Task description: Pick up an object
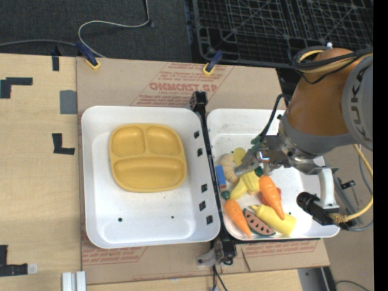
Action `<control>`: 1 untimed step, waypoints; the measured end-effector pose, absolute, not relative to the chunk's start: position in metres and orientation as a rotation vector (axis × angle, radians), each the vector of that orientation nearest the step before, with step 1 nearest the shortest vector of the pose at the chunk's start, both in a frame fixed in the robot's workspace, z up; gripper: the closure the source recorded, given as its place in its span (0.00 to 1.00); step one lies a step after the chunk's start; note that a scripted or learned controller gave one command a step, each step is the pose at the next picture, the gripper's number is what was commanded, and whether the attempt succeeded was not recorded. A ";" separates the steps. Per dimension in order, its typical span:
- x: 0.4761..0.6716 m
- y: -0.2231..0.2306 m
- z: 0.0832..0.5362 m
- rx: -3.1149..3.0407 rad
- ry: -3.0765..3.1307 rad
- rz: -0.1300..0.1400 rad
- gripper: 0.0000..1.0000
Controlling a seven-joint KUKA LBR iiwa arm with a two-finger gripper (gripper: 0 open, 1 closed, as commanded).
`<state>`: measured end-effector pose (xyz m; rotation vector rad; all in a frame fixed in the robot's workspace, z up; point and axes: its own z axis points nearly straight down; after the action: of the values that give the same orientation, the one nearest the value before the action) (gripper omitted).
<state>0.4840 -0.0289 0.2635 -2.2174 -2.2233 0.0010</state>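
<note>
While the arm hangs over the right bin (233,119), the gripper (259,157) sits low above the toy-food pile, just above the yellow corn piece (249,180). Can't tell what state it's in: wrist body blocks the view, nothing visibly held.

Targets, all relative to the corn piece:
- orange carrot (271,194), just right of it, slanted, touching
- second carrot (236,217), below-left, near the bin's front wall
- watermelon slice (259,222), below it, wedged between the two carrots
- yellow banana-like piece (277,220), lower right
- pale beige piece (228,162), upper left, beside the bin divider (206,162)
- small blue piece (220,176), left, against the divider

Left bin (91,162) holds a yellow sectioned plate (147,157), well apart from the pile.

My read for the step: pile is tight, things overlap. Pick the item with free flanks; the corn piece or the right carrot look best. Close across the narrow axis, not along the length. Descend straight, avoid the divider side, since the wall there will likely block a jaw. Lift slow, neighbours may drag.
</note>
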 end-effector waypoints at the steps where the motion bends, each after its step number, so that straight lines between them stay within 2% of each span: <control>1: 0.484 -0.018 0.263 -2.216 -2.224 0.001 1.00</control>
<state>0.4840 -0.0177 0.2634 -2.2162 -2.2237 0.0012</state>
